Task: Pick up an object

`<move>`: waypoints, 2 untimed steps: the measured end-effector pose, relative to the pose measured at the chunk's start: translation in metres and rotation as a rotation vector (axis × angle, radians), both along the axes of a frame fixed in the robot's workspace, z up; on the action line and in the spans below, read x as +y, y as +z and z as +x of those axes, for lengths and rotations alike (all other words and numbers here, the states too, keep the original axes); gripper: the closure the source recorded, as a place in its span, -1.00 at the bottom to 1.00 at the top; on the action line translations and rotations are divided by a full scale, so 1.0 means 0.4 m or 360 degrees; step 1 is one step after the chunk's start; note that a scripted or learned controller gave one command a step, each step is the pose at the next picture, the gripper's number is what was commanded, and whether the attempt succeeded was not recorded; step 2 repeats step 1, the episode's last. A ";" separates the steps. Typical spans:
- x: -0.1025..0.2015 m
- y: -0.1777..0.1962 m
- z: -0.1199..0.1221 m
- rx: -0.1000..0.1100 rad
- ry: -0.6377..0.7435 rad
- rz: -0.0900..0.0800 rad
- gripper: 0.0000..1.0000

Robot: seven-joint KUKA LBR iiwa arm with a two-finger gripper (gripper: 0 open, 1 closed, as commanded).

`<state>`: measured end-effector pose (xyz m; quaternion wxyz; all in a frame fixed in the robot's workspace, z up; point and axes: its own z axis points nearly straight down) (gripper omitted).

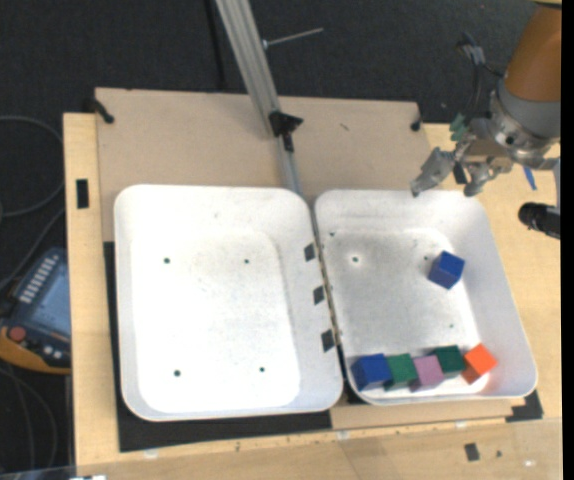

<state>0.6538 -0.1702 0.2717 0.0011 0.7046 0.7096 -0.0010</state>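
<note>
Bench of pale wood (197, 118) bears two shallow white bins; along the right bin's (502, 268) near wall sit blue, green, purple, dark-green and orange cubes (423, 368). Mid-bin, a lone blue cube (446, 269); beyond the far rim, my gripper (449, 180), fingers spread apart, holding nothing.

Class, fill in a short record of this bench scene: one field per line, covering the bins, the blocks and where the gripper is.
right bin: holds six blocks
lone block: blue block, apart from the others, toward the bin's right side
row along near wall, left to right: blue, green, pink, dark green, orange
left bin: white, beside the right bin
gripper: over the right bin's far rim, open, holding nothing
</note>
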 end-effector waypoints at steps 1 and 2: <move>-0.091 -0.271 -0.152 0.0014 -0.0017 0.0004 -1.00; -0.091 -0.271 -0.152 0.0014 -0.0017 0.0004 -1.00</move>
